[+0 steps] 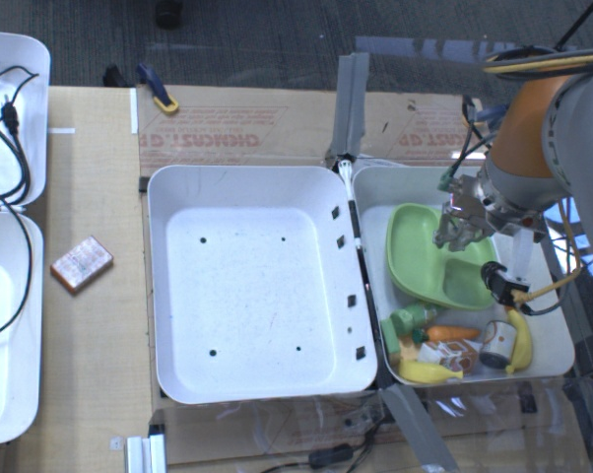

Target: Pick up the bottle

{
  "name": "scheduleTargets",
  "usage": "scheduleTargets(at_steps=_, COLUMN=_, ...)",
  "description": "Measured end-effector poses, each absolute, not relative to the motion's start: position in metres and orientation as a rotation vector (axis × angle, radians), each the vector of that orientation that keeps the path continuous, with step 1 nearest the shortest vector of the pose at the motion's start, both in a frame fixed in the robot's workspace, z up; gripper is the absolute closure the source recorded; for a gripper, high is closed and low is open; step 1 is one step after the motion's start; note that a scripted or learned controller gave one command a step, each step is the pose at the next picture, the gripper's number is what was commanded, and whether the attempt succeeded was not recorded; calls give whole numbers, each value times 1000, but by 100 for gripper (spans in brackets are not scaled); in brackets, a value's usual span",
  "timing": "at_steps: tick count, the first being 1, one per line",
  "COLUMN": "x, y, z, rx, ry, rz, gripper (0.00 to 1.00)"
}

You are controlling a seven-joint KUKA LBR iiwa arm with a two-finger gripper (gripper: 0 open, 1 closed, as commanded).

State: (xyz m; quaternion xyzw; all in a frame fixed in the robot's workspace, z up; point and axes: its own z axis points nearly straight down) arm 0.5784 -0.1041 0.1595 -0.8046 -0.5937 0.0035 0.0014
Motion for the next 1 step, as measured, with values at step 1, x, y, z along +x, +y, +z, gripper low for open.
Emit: scheduleTargets(at_steps=1, x=530, y=-113, z=106, rx=-2576, ry=-1850, rz=-38, gripper=0)
